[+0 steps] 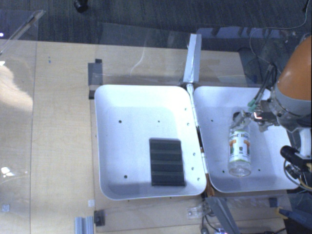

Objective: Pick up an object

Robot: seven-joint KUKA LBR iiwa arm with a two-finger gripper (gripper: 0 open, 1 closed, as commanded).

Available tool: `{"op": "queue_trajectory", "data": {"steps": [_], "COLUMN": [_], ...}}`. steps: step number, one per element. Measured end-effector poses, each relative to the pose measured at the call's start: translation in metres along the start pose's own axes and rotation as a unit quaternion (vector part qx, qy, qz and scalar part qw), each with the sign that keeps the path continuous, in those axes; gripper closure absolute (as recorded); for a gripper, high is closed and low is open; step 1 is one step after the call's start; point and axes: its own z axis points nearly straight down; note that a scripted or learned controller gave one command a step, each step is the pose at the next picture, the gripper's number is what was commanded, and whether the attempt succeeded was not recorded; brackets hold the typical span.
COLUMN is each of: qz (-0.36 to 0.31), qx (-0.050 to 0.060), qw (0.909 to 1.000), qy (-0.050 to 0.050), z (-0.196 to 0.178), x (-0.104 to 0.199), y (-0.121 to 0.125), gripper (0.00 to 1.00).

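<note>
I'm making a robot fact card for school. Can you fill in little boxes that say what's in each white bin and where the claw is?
left bin: holds a flat black ribbed block, lying near its front edge
right bin: holds a clear bottle with a white and orange label, lying on its side
claw: over the right bin, right at the bottle's cap end
claw grip: cannot tell from this view
arm: grey and orange, reaching in from the right

A robotics lab: a pale wooden counter [53,145] carries two white bins [105,130] fixed side by side; clear guard panels [29,33] edge it; loose cables [292,172] trail; dark carpet [146,4] lies beyond.
</note>
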Motion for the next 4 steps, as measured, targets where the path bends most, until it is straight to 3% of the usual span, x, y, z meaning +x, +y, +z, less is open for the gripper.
{"op": "queue_trajectory", "data": {"steps": [1, 2, 3, 4], "qz": [-0.092, -0.1, -0.113, -0.113], "qx": [-0.005, -0.009, 0.0, 0.0], "qw": [0.9957, 0.995, 0.9936, 0.9936], "qy": [-0.002, -0.004, 0.001, 0.001], "z": [0.093, 0.156, 0.158, 0.158], "x": [-0.017, -0.059, -0.083, -0.083], "y": [0.031, 0.069, 0.105, 0.105], "gripper": [0.0, 0.0, 0.0, 0.0]}}
